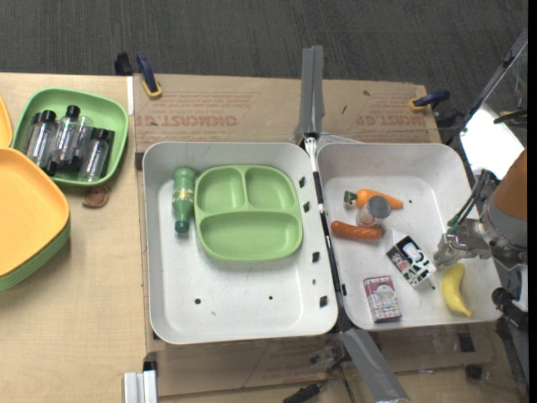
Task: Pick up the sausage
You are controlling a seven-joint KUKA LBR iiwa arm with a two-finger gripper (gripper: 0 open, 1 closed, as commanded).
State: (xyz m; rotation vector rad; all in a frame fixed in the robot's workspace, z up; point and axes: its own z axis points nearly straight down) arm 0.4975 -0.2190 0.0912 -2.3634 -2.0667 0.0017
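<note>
The sausage (357, 232), reddish-orange and short, lies on its side in the right bin (436, 162), near that bin's left wall. My gripper (454, 243) hangs over the right side of the same bin, well to the right of the sausage. It sits just above a banana (456, 290) and beside a black-and-white packet (410, 259). Nothing shows in its grasp.
A carrot (379, 198) and a small grey round piece (374, 211) lie just behind the sausage. A red box (380, 298) lies near the front. The left bin (226, 317) holds a green divided plate (247, 211) and a green bottle (182, 198). A bottle tray (71, 137) and orange plates (29, 225) stand far left.
</note>
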